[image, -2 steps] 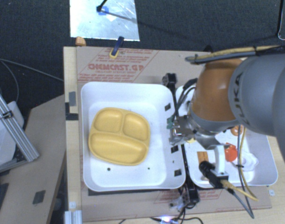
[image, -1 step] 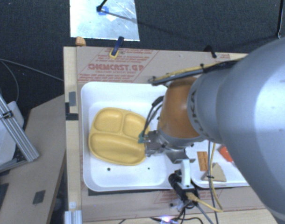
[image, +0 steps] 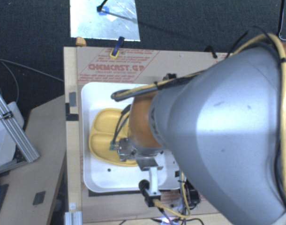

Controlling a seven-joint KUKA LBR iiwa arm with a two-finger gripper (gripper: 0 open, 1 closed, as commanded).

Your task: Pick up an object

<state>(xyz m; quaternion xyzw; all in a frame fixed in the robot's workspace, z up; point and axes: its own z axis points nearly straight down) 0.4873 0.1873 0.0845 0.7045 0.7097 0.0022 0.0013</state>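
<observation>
A yellow, rounded, two-lobed object [image: 104, 130] lies in the left white bin [image: 94, 179], toward its left side. The grey arm with its orange band reaches down over the bin and hides the object's right part. My gripper [image: 122, 149] sits at the object's lower right edge, close to or touching it. I cannot make out whether anything is between the fingers.
The large grey arm body fills the right half of the view and covers the right bin. A cardboard sheet [image: 119, 62] with red print lies behind the bin, with a blue-and-yellow item [image: 116, 48] on it. A shiny sheet [image: 104, 12] lies farther back.
</observation>
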